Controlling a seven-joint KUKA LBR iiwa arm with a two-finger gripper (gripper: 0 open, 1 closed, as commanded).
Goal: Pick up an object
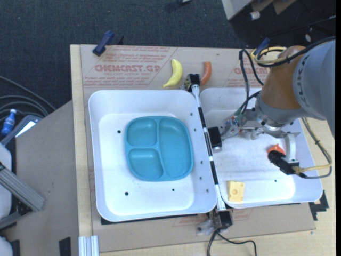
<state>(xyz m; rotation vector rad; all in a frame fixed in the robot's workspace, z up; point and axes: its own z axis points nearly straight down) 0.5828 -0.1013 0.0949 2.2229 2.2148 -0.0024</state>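
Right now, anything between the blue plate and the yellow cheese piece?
In the camera view, the black divider clamp strip between the bins separates the blue three-compartment plastic plate from the yellow cheese-shaped wedge; otherwise bare white bin floor.

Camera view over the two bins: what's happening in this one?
A grey arm with an orange band reaches in over the right bin, its claw low near the bin's upper left part. A yellow cheese-like block lies apart from it near the front edge; nothing is visibly grasped. The left bin holds a blue divided plate. A banana lies on the board behind the bins.
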